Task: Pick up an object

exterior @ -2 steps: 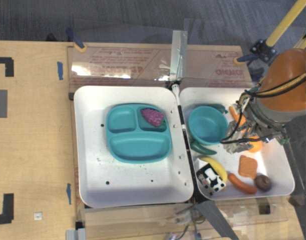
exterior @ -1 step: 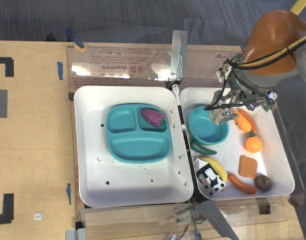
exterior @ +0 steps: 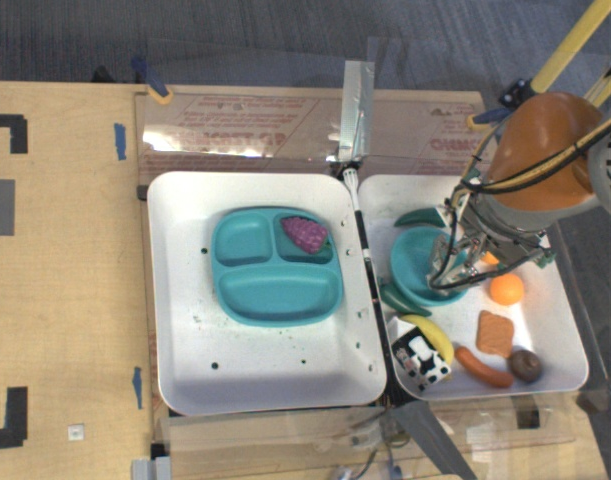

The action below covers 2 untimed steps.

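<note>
My gripper [exterior: 450, 273] hangs low in the right bin [exterior: 565, 368], over the right part of a teal bowl [exterior: 417, 263]. An orange ball [exterior: 506, 290] lies just right of it. Further toward the front are a toast-coloured slab [exterior: 495, 333], a red sausage [exterior: 482, 366], a dark brown round fruit [exterior: 526, 365], a banana [exterior: 431, 336] and a black-and-white block [exterior: 421, 360]. The wrist hides the fingertips, so I cannot see whether anything sits between them.
The left bin [exterior: 185, 368] holds a teal divided plate [exterior: 275, 266] with a purple bunch of grapes [exterior: 305, 233] in its upper right compartment. A metal divider post [exterior: 357, 108] rises behind the bins. Green leafy pieces [exterior: 400, 295] lie beside the bowl.
</note>
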Each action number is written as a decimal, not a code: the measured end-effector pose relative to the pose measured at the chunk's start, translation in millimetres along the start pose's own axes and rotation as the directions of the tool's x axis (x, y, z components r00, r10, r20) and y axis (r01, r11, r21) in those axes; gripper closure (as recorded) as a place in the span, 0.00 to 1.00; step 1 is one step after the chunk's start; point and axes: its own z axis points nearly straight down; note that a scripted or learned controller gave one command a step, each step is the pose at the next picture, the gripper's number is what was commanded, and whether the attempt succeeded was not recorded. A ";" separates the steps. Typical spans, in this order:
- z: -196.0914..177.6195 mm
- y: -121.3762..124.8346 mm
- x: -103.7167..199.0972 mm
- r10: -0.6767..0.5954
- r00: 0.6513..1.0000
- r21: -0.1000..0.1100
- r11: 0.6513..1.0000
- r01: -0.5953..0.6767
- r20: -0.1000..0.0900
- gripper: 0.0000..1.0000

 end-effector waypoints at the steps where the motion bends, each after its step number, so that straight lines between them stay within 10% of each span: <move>1: 10.0 -19.7 -60.1 -0.040 0.999 0.011 0.999 0.040 0.013 1.00; 2: -7.3 -85.2 64.7 -0.190 0.982 0.008 0.982 0.190 0.002 1.00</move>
